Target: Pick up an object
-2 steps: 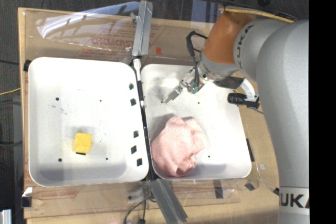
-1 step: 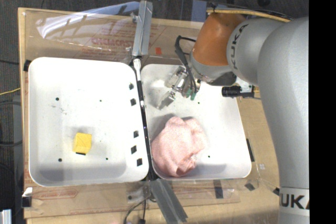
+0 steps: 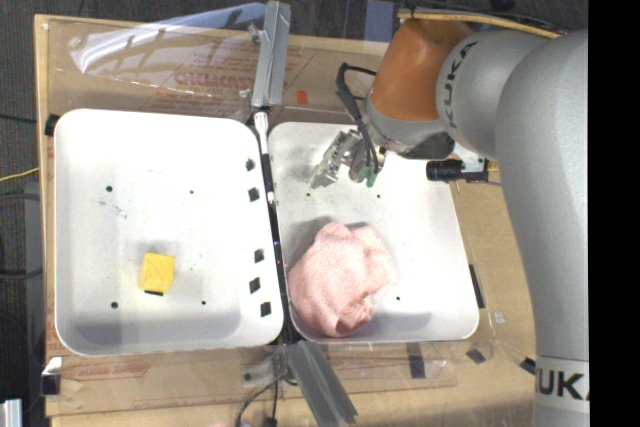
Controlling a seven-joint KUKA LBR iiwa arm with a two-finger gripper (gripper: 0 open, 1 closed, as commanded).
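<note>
A pink crumpled cloth [image 3: 340, 277] lies in the near half of the right bin [image 3: 440, 245]. A small yellow block [image 3: 158, 272] rests in the near part of the left bin [image 3: 150, 165]. My gripper [image 3: 345, 162] hangs over the far left part of the right bin, beyond the cloth and apart from it. Nothing shows between its fingers.
A metal divider [image 3: 268, 65] runs between the bins toward the back. Clear plastic sheeting [image 3: 160, 50] covers the bench behind the left bin. My grey arm [image 3: 530, 175] fills the right side, over the right bin's edge.
</note>
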